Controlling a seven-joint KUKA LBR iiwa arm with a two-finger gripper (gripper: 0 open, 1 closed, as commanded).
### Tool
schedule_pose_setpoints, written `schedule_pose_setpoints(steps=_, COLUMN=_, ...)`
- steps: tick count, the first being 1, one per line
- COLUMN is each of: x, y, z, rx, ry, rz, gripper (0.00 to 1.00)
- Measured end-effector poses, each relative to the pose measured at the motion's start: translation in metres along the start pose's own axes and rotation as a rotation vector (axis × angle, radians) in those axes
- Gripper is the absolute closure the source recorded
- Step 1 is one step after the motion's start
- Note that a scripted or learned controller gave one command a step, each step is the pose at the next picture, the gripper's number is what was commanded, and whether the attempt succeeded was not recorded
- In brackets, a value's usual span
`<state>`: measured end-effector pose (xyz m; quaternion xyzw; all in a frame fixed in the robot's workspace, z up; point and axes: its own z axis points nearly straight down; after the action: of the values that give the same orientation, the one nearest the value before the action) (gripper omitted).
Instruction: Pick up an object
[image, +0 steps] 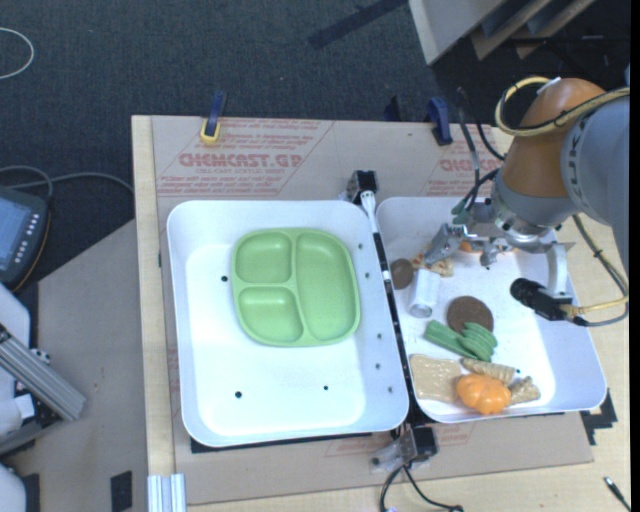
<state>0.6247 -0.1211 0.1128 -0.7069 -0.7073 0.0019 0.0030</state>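
My gripper (441, 252) hangs low over the far left part of the right bin (575, 375), reaching in from the right. A small tan piece (440, 267) lies right at its tip; I cannot tell whether it is held. Close by lie a small brown round piece (402, 272) and a white cylinder (425, 291). Nearer the front are a dark brown disc (469, 312), a green leafy toy (463, 340), a beige flat slab (438, 376) and an orange fruit-like toy (482, 393).
The left bin (210, 390) holds a light green three-compartment plate (296, 285). A black divider rail (385, 290) runs between the bins. Clamps (211, 128) sit on the bench's far edge.
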Motion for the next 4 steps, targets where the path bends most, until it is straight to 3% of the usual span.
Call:
schedule_pose_setpoints(steps=1, x=0.001, y=0.003, z=0.023, rx=-0.009, ry=0.003, rz=-0.001, gripper=0.00)
schedule_pose_setpoints(steps=2, x=0.002, y=0.006, z=0.009, rx=-0.022, ry=0.001, rz=-0.001, gripper=1.00)
schedule_pose_setpoints(steps=4, x=-0.003, y=0.005, z=-0.083, rx=-0.014, ry=-0.004, rz=0.001, gripper=1.00)
